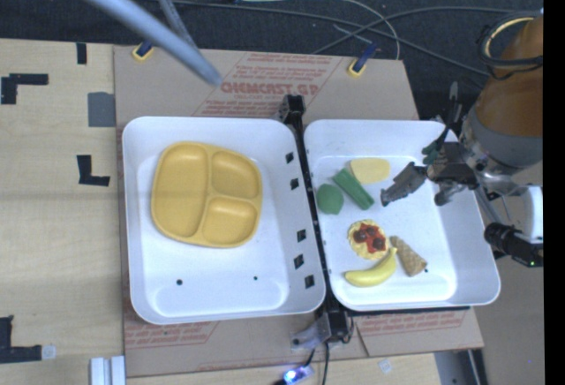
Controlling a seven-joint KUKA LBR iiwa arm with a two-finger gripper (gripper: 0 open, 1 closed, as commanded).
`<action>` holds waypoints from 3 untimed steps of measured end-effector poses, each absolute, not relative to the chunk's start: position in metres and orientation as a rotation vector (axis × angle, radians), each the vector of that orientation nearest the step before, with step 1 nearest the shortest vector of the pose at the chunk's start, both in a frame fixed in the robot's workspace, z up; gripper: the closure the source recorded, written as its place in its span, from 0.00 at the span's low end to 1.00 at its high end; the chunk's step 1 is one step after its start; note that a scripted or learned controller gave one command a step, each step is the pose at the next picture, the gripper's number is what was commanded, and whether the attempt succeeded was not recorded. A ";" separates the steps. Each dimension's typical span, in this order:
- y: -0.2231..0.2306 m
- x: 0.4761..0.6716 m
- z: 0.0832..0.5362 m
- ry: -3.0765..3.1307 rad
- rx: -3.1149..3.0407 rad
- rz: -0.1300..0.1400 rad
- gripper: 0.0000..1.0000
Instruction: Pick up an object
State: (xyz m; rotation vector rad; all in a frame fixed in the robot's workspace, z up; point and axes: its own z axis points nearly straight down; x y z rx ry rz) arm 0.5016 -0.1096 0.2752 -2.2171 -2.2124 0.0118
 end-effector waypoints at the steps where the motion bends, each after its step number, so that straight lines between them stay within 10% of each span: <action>1: -0.109 0.503 0.280 -2.223 -2.219 0.001 0.00; 3: -0.114 0.501 0.168 -2.217 -2.216 0.008 0.00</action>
